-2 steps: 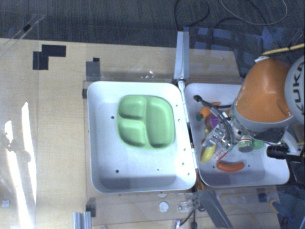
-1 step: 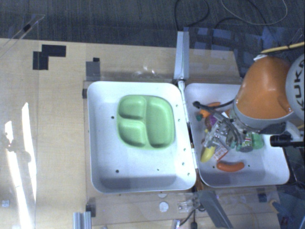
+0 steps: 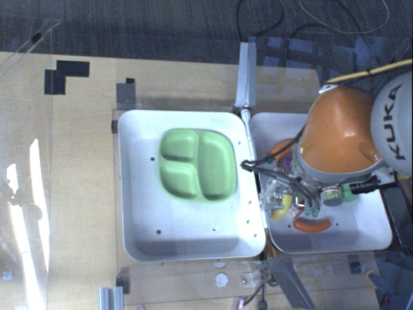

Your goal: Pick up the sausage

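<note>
The sausage (image 3: pixel 312 225), a short reddish-brown link, lies near the front of the right bin (image 3: pixel 361 237). My gripper (image 3: pixel 284 196) hangs low over the left part of that bin, just left of and above the sausage. Cables and the wrist body crowd around it, so its state is unclear. A yellow item (image 3: pixel 280 205) sits directly under the gripper. The orange band (image 3: pixel 339 131) of the arm covers much of the bin's back.
The left bin (image 3: pixel 139 231) holds a green three-compartment plate (image 3: pixel 197 163). An orange item (image 3: pixel 281 148) peeks out at the back of the right bin beside the arm. A metal rail (image 3: pixel 244 76) stands between the bins at the back.
</note>
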You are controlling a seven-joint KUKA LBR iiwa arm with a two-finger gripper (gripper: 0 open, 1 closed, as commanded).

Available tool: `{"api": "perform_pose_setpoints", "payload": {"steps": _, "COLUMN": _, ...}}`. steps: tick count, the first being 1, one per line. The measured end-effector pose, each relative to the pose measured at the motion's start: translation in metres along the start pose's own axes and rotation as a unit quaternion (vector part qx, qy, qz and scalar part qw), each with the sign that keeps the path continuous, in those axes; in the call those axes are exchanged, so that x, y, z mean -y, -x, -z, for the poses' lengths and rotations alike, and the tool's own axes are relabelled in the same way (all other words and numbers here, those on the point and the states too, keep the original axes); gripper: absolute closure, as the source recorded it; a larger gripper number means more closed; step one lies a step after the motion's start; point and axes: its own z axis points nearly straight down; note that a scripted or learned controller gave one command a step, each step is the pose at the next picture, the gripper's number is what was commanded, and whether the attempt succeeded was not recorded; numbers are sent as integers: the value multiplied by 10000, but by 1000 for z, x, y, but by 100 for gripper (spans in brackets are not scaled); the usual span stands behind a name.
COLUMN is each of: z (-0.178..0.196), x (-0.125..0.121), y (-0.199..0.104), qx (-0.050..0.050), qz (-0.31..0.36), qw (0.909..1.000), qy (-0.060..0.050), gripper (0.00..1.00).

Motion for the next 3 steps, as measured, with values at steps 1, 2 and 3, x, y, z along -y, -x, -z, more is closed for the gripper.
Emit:
{"api": "perform_pose_setpoints", "payload": {"steps": 1, "z": 0, "x": 6, "y": 1, "qx": -2, "qz": -979, "qw": 9952, "qy": -3, "gripper": 100}}
{"api": "perform_pose_setpoints", "payload": {"steps": 2, "z": 0, "x": 31, "y": 5, "qx": 5, "qz": 346, "qw": 9994, "qy": -4, "gripper": 100}}
{"api": "perform_pose_setpoints", "payload": {"steps": 3, "z": 1, "x": 15, "y": 3, "qx": 30, "qz": 2565, "qw": 9665, "qy": 3, "gripper": 100}}
